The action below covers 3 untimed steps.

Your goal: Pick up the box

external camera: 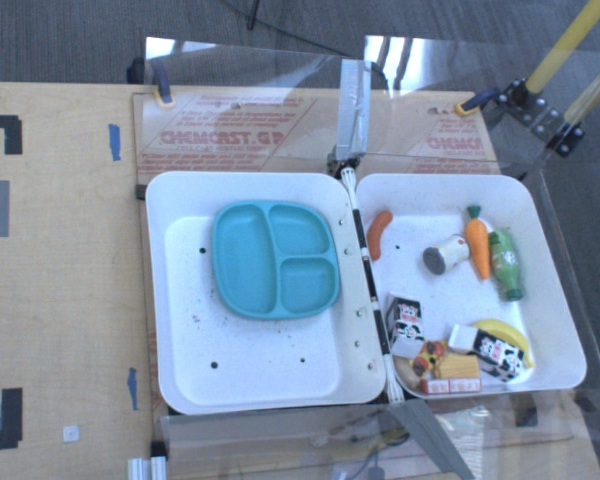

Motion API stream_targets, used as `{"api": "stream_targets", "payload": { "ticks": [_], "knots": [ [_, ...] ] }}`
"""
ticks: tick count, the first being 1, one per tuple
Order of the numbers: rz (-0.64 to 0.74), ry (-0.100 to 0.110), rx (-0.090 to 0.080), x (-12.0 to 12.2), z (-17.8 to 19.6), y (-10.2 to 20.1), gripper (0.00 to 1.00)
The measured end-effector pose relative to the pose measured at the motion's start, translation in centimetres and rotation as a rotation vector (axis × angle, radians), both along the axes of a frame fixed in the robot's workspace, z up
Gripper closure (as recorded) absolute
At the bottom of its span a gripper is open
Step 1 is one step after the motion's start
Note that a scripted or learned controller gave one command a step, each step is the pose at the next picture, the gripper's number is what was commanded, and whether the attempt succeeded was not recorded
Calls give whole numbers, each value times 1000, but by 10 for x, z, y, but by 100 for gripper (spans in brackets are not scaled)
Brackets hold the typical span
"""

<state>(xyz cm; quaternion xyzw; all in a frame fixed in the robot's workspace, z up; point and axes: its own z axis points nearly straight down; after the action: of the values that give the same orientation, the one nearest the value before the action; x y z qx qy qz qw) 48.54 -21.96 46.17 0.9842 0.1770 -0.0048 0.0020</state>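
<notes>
Two small white cartons with black cow patches lie in the right bin (550, 268). One carton (406, 325) sits by the bin's left wall at the front, the other (499, 353) lies toward the front right, just below a banana (507, 332). Between them, against the front rim, lies a flat yellow box (456, 369) with a red edge. A small red and yellow toy (426, 359) touches that box on its left.
The right bin also holds a red sausage (378, 234), a grey-ended can (446, 256), a carrot (476, 240) and a green bottle (506, 264). A teal divided plate (276, 259) lies in the left bin (180, 298). Clear panels stand behind both bins.
</notes>
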Motion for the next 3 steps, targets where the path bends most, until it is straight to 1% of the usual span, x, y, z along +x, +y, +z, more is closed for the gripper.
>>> {"api": "stream_targets", "payload": {
  "ticks": [3],
  "knots": [
    [9,0,-7,4,30,2,100]
  ]
}}
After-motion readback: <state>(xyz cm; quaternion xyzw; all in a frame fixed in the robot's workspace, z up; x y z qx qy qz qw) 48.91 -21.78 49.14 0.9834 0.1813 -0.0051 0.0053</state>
